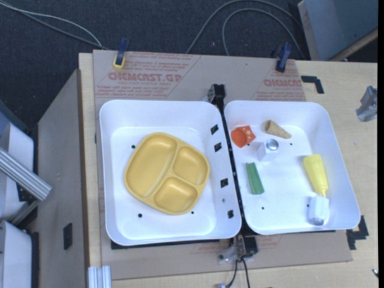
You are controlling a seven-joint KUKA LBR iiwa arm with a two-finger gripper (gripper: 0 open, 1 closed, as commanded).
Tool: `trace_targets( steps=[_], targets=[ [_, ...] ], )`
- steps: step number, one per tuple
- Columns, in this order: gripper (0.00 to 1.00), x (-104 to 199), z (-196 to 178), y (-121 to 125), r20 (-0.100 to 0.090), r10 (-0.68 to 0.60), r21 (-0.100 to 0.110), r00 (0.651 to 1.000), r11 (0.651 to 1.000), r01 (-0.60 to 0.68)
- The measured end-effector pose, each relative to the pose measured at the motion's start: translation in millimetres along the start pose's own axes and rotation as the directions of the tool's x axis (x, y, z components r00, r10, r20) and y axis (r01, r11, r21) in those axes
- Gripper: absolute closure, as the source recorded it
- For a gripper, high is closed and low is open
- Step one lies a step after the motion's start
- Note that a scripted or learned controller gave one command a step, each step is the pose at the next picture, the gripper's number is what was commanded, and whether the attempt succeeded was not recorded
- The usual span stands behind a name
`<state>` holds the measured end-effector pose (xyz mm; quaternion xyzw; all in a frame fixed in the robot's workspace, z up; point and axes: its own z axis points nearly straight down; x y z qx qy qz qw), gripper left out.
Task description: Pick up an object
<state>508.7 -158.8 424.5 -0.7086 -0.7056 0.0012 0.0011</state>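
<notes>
A yellow divided plate [167,172] fills the left bin [114,221]. At the frame's right edge, the pincer [367,104] is blurred; its state is unclear.

Yellow tray [166,173], white bins [114,209], green stick [254,177], orange piece [242,136], yellow bottle [316,173].

A yellow divided plate [167,172] lies flat in the left bin [111,221]. In the right bin [336,137]: an orange piece [242,136] at ten o'clock, tan cone [277,129] at eleven, small silvery cap [271,144], perhaps metal, green stick [254,177] at eight, yellow bottle [316,172] at four, white piece [318,210] at five.
</notes>
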Motion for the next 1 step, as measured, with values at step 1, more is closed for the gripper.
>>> trace_targets(
  steps=[1],
  targets=[
    [1.0,-50.8,22.0,4.0,0.001,0.0,0.0,1.0,1.0,0.0]
  ],
)
